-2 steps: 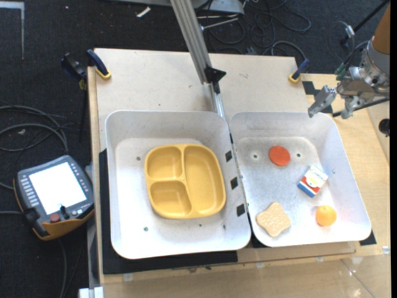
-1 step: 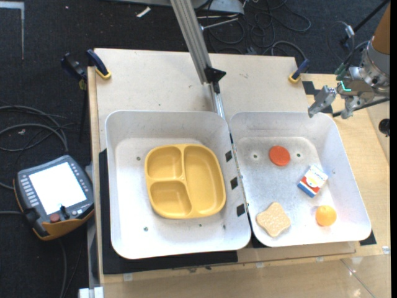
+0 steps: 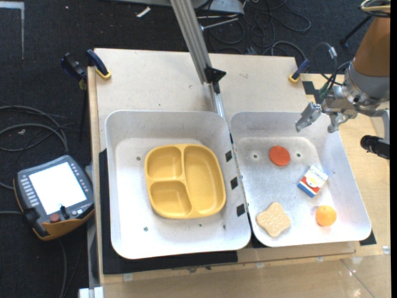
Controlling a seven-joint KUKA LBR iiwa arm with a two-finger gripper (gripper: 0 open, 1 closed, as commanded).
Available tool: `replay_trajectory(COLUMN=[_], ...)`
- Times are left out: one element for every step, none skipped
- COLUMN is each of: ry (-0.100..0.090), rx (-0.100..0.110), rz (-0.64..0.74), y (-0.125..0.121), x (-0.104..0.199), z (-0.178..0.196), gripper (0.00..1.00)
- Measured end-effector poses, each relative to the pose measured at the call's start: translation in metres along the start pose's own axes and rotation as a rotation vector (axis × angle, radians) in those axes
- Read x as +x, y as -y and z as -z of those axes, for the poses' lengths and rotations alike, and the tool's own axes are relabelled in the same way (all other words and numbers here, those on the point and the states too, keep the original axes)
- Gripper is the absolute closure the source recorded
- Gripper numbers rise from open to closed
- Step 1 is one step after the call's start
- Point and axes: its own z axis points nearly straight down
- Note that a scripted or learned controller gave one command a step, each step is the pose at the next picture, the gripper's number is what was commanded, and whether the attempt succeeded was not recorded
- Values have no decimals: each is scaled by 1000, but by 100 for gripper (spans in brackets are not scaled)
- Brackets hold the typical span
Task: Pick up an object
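The right bin (image 3: 347,185) holds a round red-orange disc (image 3: 280,156), a small blue-and-white carton (image 3: 312,180), an orange ball (image 3: 325,215) and a tan slice of toast (image 3: 273,220). My gripper (image 3: 321,119) hangs above the bin's far right rim, up and to the right of the red disc. Its two grey fingers (image 3: 306,118) are spread apart with nothing between them.
The left bin (image 3: 118,166) carries a yellow three-compartment plate (image 3: 185,180). A slanted metal pole (image 3: 193,36) rises from between the bins at the back. A teach pendant (image 3: 54,194) lies on the floor to the left. Clamps sit at the bench's far corners.
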Motion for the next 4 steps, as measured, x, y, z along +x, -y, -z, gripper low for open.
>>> replay_trajectory(ry=[0, 0, 2, 3], rx=[-1, -1, -7, -12], rz=[2, -1, 1, -2], y=[2, 1, -1, 6], x=[9, 8, 7, 3], z=[-48, -92, -78, -29], gripper=[0, 0, 100, 100])
